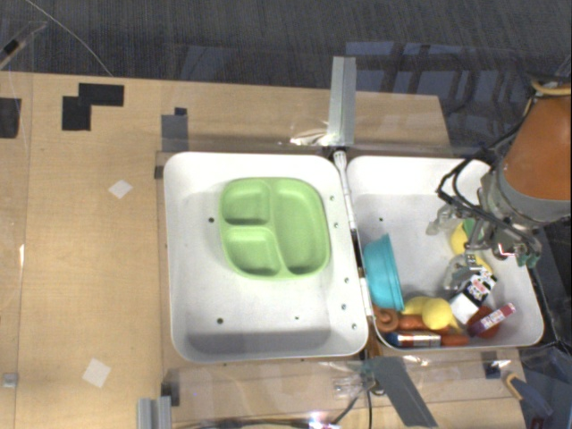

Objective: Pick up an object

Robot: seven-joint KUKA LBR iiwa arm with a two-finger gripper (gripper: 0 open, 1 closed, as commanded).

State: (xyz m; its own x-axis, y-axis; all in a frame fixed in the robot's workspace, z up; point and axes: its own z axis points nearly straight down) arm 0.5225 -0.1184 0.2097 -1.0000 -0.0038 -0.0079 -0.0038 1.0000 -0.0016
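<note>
Wooden desk (80,266) carries two bins; far left of the jaws (472,257) lies a green tray (273,228), spare. Nearer, toys crowd the right bin's (393,195) corner, a yellow ball (435,312) just below-left. Jaw state: cannot tell.

A pale wooden bench (80,266) stands on dark grey carpet (268,16).

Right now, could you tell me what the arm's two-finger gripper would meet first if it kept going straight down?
Probably the small black-and-white object just beneath the gripper in the right white bin, beside a yellow piece; depth is hard to judge here.
</note>
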